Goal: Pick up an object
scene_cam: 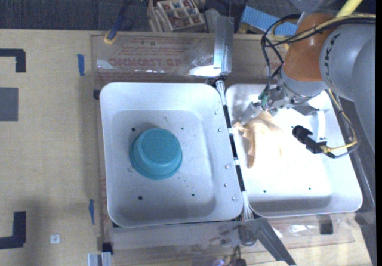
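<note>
Looming closest to the lens at the upper right of the frame, your grey arm with its orange band (310,44) hangs over the right white bin (334,199). Its gripper (267,102) sits low in that bin's upper left corner, at the top end of a pale tan, crumpled soft cloth-like piece (258,133). You cannot tell from this angle whether it has closed on anything; glare washes out the spot. Outward from there, the tan piece trails down along the bin's left wall. Left of centre, a round teal plastic bowl (156,152) lies upside down in the left white bin (119,104), well apart from the gripper. I judge that nothing is lifted yet: securing and raising remain.
</note>
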